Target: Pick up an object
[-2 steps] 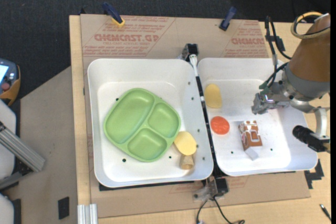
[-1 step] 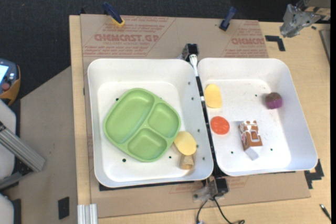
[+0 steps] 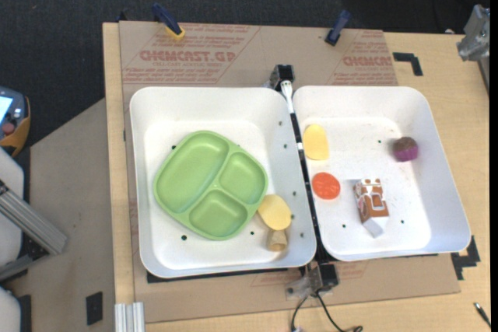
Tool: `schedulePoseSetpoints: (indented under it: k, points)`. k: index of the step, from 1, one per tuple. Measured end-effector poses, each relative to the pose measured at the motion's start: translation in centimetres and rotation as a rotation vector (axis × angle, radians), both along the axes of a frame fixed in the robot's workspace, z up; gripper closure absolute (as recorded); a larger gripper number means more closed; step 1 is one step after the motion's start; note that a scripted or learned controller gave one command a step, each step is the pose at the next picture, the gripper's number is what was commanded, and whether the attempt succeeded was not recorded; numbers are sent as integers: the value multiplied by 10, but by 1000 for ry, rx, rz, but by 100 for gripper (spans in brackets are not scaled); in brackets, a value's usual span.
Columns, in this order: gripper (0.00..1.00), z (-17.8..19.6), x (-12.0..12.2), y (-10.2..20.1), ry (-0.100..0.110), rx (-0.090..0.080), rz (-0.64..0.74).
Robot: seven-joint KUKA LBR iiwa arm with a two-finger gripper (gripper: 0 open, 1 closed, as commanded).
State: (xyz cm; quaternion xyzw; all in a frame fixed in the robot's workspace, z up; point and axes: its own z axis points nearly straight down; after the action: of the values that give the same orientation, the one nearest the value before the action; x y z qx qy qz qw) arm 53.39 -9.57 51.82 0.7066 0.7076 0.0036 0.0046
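On the bench, two shallow white bins sit side by side, and every candidate object rests loose on a bin floor. Left bin (image 3: 144,167): a green divided plate (image 3: 210,184) lies flat near the middle, and just beside its lower right edge sits a pale yellow rounded toy (image 3: 275,214) with a tan piece (image 3: 277,240) under it, perhaps a mushroom or pear, though the view is too coarse to be sure. Right bin (image 3: 436,167): a yellow oval piece (image 3: 315,142) lies close to the divider, an orange disc (image 3: 326,186) sits just below it, a small brown-and-white carton (image 3: 372,204) lies on its side near the disc, and a purple lump (image 3: 405,148) rests well apart toward the far right wall. At the upper right corner a small grey metallic part (image 3: 475,33) shows, possibly a bit of the arm; whether the jaws are spread or pressed together I cannot tell. Judging from this layout, the pick has not begun: nothing is lifted, nothing is chosen, and the whole approach, descent, closing and lift are left to do.
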Motion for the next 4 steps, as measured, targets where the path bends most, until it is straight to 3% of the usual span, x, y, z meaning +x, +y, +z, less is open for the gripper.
schedulePoseSetpoints:
  k: [1,2,3,4]
  points:
    - [100,-47,-20,-99,15,1,-10]
    - [100,22,-56,-114,0,-4,-5]
    - [100,-80,-55,-38,22,6,7]
    - [100,-74,-54,-94,7,-2,-4]
